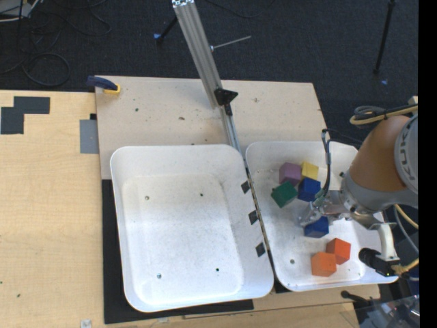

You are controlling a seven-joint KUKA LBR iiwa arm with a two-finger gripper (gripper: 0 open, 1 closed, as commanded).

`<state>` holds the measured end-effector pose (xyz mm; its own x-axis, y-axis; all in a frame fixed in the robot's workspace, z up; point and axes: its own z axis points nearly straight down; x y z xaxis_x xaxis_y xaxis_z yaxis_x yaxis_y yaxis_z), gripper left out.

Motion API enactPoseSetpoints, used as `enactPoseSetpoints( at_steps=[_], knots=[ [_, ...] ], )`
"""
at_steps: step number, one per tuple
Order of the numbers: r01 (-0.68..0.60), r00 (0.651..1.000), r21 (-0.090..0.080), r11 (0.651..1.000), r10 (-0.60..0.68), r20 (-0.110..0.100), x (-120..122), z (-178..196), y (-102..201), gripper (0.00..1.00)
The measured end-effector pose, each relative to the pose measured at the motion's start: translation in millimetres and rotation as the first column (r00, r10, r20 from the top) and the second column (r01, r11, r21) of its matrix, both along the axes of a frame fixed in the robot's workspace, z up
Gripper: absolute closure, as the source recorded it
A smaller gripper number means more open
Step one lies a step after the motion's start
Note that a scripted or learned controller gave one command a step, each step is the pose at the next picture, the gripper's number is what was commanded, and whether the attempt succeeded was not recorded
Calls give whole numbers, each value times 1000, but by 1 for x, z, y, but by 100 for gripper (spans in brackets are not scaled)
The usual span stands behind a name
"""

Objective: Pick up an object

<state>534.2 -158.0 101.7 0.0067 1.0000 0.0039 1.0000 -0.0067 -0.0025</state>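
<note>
Blue cube (316,227) lies in the right bin (287,272), directly beneath my jaws (317,210), touching or nearly so. I cannot tell whether they are apart or together. Orange cubes (324,263) sit nearer.

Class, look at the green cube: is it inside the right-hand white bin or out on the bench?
Inside. The green cube lies within the right-hand white bin, next to a purple cube.

Grey arm (382,183), orange band
</note>
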Motion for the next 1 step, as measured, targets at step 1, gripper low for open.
enactPoseSetpoints(
  at_steps=[1],
  knots=[
    [-7,1000,-4,1000,7,3,3,42,1,100]
  ],
)
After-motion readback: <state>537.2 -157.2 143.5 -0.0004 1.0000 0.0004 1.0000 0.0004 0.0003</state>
